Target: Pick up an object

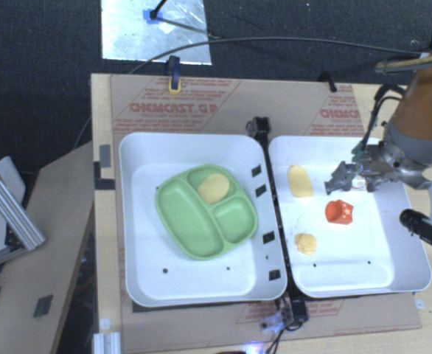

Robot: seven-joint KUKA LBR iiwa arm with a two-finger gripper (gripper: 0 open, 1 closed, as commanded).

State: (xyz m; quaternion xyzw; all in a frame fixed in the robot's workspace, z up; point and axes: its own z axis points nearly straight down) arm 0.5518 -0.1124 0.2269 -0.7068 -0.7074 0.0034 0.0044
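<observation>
The right bin [393, 271] holds three small items: a pale yellow block [299, 181] at the upper left, a red piece [339, 212] in the middle, and a small yellow lump [305, 243] lower down. My gripper [343, 180] hangs over the bin's upper middle, just above the red piece and right of the yellow block. Its fingers point left and nothing shows between them. In the left bin [150, 271], a green divided plate [201, 220] carries a yellow round item [214, 188] in its top compartment.
The arm with its orange band [422, 116] enters from the right over the right bin's far edge. A black fitting [421, 226] sits at the right bin's right rim. Black clips [260, 127] line the divider between the bins. A cardboard sheet [201, 102] underlies both.
</observation>
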